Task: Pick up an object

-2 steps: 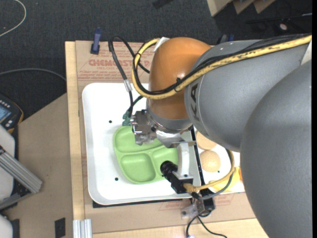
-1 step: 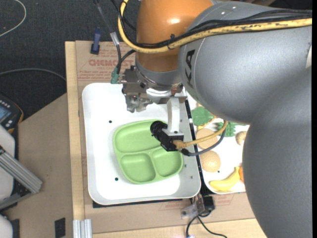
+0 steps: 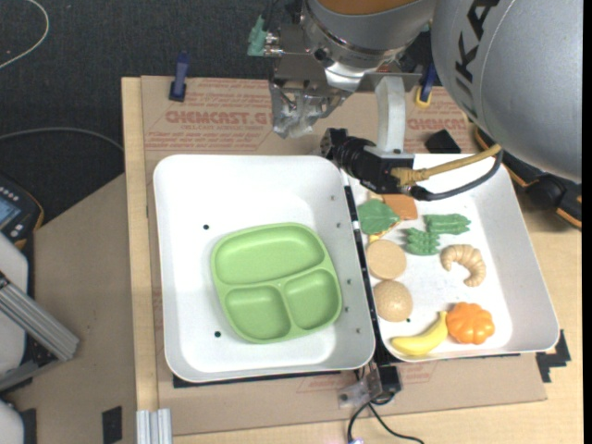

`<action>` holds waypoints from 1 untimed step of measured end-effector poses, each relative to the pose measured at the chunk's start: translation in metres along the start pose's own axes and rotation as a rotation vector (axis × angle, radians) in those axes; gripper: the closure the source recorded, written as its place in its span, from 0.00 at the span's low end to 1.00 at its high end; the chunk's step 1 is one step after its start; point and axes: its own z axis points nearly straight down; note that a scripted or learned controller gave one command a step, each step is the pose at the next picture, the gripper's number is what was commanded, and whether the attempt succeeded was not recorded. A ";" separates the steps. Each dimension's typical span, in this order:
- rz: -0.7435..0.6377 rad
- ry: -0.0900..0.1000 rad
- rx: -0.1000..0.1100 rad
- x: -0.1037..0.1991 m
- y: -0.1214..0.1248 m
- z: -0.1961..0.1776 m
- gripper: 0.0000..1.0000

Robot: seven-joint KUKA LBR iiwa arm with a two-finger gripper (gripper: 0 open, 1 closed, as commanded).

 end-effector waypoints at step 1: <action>-0.005 -0.006 0.027 0.024 -0.060 0.056 1.00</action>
